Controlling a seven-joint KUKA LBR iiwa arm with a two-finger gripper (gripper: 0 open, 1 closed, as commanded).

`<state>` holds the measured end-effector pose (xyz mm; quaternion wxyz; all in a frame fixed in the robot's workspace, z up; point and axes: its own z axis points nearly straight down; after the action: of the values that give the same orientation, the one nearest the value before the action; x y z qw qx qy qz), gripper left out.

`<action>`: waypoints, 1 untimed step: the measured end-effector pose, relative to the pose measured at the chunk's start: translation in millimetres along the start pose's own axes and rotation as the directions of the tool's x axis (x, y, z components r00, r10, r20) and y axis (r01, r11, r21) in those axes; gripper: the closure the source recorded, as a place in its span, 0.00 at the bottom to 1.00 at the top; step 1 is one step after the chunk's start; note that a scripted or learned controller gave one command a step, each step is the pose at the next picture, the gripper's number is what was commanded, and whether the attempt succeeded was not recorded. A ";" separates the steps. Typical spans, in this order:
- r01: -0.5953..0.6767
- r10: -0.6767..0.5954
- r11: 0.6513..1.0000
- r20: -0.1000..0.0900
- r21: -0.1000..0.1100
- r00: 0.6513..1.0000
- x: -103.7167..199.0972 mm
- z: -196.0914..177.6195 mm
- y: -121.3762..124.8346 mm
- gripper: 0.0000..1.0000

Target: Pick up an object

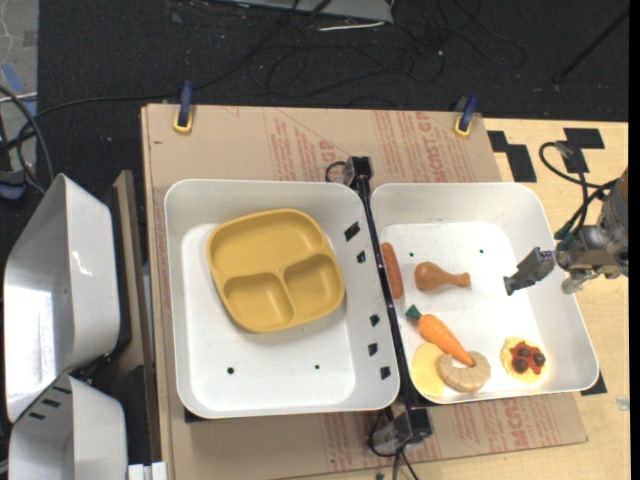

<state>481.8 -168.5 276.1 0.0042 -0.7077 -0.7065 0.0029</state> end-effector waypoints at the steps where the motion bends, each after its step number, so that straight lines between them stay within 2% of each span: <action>1: 0.003 -0.003 1.000 0.003 -0.010 1.000 0.4 -5.0 1.8 0.00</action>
<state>483.6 -168.1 281.0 -0.0003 -0.7066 -0.7076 0.0002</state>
